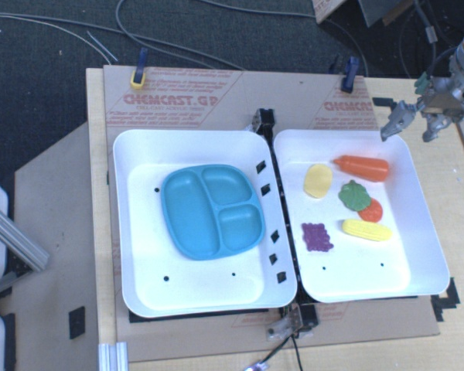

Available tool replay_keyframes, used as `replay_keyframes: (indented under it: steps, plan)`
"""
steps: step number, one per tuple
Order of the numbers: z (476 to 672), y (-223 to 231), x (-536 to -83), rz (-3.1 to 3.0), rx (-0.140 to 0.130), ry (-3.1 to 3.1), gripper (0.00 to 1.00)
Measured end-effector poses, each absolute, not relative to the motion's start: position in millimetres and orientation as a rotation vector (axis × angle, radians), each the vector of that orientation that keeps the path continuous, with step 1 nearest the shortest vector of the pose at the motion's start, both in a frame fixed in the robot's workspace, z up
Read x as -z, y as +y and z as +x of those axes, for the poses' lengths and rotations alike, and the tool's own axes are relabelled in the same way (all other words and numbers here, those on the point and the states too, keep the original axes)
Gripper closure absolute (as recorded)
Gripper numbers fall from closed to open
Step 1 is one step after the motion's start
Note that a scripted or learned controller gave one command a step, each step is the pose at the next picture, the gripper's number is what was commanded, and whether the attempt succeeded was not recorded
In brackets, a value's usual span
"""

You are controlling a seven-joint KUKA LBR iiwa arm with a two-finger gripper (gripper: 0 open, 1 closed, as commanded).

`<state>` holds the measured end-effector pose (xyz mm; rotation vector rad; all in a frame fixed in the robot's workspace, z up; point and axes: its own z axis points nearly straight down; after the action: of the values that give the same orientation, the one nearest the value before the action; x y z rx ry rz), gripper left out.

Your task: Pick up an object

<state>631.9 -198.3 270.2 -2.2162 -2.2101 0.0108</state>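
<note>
Above the far right corner of the right bin (425, 230) our gripper (412, 128) hangs with its fingers spread wide and nothing between them, so we judge no pick has begun. We see the candidates together in that bin's far half: an orange carrot (363, 167) by the far wall, a yellow piece (319, 181), a green one (354, 196), corn (366, 229) and purple grapes (317, 237). A blue tray (213, 210) sits mid left bin (135, 269).

Bright, even light from overhead washes the two white bins (209, 149) nearly to glare, with only faint shadows under the toys. The dark floor (39, 68) stays dim. Focus is slightly soft throughout, the picture a little grainy.
</note>
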Motion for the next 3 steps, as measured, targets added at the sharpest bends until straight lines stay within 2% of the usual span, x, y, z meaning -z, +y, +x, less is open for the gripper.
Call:
replay_keyframes:
  steps: [1,2,3]
  plan:
    - [634.2,-197.6,-278.2,-2.221,0.000,-2.222,0.00]
    - [637.6,-191.0,-233.2,-2.217,-0.003,-2.220,0.00]
    - [628.6,-187.0,-185.4,-2.217,-0.004,-2.218,0.00]
